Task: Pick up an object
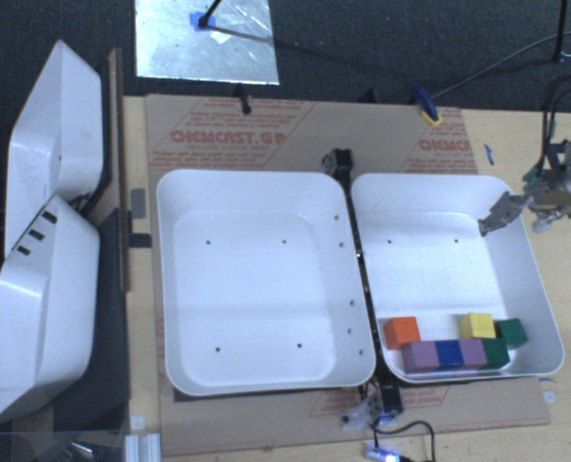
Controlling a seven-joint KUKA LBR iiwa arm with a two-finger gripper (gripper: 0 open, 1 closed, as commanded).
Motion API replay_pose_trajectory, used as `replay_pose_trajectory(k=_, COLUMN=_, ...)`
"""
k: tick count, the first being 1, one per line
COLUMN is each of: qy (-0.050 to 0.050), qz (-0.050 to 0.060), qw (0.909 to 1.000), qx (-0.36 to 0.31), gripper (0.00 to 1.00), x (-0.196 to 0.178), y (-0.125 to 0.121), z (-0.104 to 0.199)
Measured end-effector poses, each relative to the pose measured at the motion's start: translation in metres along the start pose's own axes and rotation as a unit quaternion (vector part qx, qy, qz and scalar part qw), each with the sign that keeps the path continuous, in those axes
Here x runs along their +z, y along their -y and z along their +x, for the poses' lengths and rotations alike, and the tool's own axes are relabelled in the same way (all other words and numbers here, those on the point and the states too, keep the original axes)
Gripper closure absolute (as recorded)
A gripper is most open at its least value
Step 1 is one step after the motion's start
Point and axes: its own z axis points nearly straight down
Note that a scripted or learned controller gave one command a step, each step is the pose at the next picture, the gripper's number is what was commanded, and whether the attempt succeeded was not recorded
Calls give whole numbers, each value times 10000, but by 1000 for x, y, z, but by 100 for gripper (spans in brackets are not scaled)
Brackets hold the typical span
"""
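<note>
**A:** Small coloured blocks are what there is to pick, all of them in the right-hand shallow white plastic bin (429,229). Left to right along its near wall: an orange cube (402,331), then a low row of a purple block (421,355), a blue block (449,353) and a second purple block (472,352), then a yellow cube (477,325) sitting behind that row, and a dark green block (509,333) at the right end. They are packed together, touching or nearly so.

**B:** And the left-hand shallow white bin (256,277)?

**A:** Bare floor with a few small dark dots. It plays no part in the next move, I'd say.

**B:** Where is the tool?

**A:** The grey two-finger tool (500,214) is at the far right corner of the right bin, over its rim, with the arm coming in from the right. The blocks lie toward the near edge of the desk from it and slightly leftward (the green and yellow ones are the nearest). The cluster's long axis runs left-right along the near wall.

**B:** Open or closed?

**A:** I cannot tell; the tip is small and blurred. Nothing is visible in it, and it is well apart from every block.

**B:** So the coming move?

**A:** My guess is a travel along the bin toward the near wall, then a descent. The tight packing and the closeness of the wall could make a clean grip awkward.
</note>
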Motion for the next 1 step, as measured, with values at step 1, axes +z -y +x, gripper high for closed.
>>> replay_pose_trajectory(k=1, qy=-13, qz=45, qw=10000, qx=-2, gripper=0, x=109, y=1, z=13)
